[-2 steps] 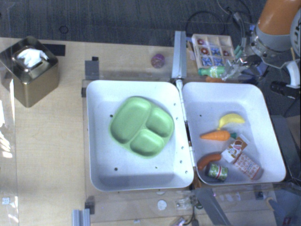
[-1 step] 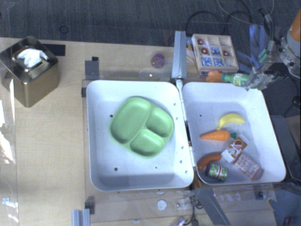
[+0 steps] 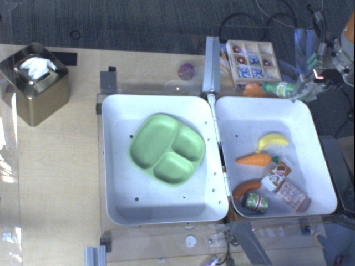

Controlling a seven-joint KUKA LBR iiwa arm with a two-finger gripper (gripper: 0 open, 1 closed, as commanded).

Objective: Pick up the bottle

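Blurring at claw (image 3: 308, 88), bottle (image 3: 279, 88) half-hidden

Matt green plastic tray (image 3: 167, 148); smooth, perhaps plastic, white bins (image 3: 119, 201).

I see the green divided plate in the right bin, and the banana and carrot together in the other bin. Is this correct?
Not quite. The camera view shows the green divided plate in the left bin, not the right one. The banana and the carrot do lie together in the other bin, which is the right bin.
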